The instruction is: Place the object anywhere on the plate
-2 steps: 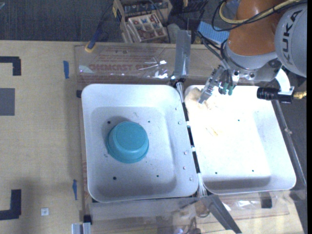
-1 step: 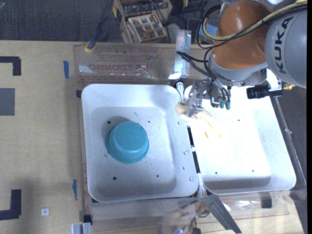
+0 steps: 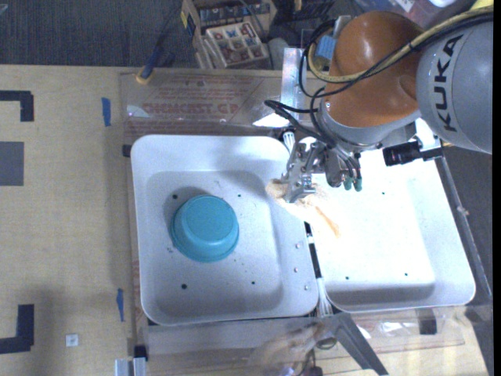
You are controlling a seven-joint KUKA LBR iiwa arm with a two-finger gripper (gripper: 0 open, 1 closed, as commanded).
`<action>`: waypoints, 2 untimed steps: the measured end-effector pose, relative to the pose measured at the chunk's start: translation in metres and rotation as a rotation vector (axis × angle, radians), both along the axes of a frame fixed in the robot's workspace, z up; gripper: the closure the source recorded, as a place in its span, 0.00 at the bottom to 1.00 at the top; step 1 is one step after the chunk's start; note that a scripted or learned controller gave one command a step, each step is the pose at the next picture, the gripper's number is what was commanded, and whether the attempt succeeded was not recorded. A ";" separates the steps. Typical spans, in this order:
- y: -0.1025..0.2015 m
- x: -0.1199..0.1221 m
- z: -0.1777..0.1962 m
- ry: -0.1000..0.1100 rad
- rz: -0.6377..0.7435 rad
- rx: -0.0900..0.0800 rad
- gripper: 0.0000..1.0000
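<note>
Arm [image 3: 376, 69] from the right, tool [image 3: 313, 180] pointing down.

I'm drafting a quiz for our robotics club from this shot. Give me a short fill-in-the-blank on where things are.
1. The blue plate lies in the ____ white bin as the camera sees it.
2. The band above the arm's wrist is ____ in colour.
3. The gripper hangs above the ____ between the left bin and the right bin.
4. The pale tan object sits just ____ the gripper in the picture.

Missing words: left; orange; divide; below
</note>
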State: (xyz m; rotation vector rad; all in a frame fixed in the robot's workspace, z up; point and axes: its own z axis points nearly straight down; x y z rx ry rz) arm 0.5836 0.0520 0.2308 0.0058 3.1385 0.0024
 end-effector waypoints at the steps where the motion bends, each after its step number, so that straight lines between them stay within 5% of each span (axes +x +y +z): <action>1: 0.054 -0.028 -0.001 0.001 0.007 0.000 1.00; 2: 0.097 -0.056 -0.003 0.002 0.006 0.000 1.00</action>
